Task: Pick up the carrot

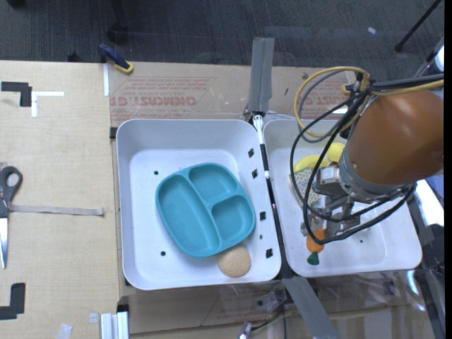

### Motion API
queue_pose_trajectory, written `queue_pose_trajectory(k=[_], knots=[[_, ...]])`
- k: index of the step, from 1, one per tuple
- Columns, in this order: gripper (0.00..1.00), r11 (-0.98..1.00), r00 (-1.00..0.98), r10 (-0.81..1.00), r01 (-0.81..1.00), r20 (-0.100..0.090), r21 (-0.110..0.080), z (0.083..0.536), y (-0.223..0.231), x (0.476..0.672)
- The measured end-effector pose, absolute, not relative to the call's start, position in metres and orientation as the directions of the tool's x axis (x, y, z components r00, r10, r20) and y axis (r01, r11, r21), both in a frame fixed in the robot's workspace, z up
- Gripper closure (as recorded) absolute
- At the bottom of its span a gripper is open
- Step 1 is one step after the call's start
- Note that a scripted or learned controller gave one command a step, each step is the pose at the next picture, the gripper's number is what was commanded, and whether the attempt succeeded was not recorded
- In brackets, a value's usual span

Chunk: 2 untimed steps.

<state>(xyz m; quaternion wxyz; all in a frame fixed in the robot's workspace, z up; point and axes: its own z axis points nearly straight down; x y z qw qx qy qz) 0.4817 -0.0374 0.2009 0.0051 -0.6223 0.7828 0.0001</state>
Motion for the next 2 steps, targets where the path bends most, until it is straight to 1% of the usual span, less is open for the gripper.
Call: queue_pose_trajectory(k=[1, 2], knots=[[1.0, 0.23, -0.23, -0.973, -0.973, -0.012, -0.008, 0.21, -0.037, 0.484], [1.0, -0.222, 0.222, -0.975, -0.975, -0.004, -0.002, 0.232, -0.009, 0.493]])
